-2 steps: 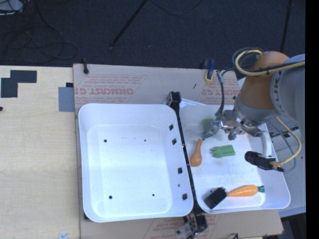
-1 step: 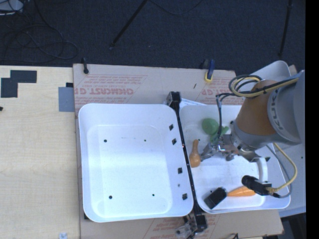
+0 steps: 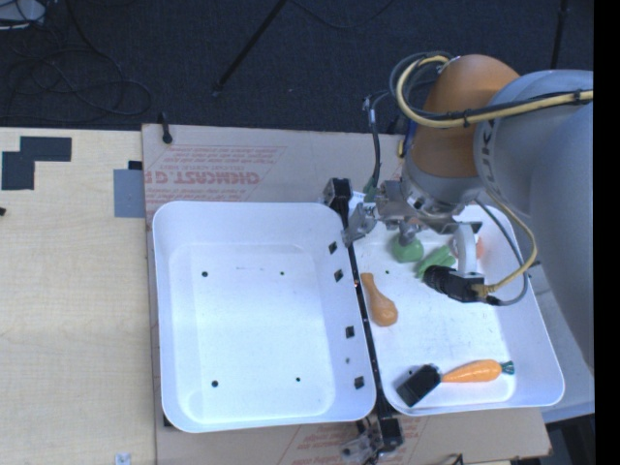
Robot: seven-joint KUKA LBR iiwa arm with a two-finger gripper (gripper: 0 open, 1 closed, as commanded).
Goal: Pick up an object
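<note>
Hand [image 3: 412, 229], its opening impossible to tell, hangs at the right bin's [image 3: 542, 381] 12 o'clock end directly above a green toy [image 3: 408, 249]; the orange gourd [image 3: 380, 301] lies toward 7 o'clock, long axis 11-to-5.

An orange plastic carrot with a green tip [image 3: 473, 371] is laid flat at five o'clock; a black block [image 3: 418, 385] is seen touching its blunt end. An orange gourd-shaped toy [image 3: 379, 300] lies toward nine o'clock, green pieces [image 3: 408, 248] at twelve.
</note>
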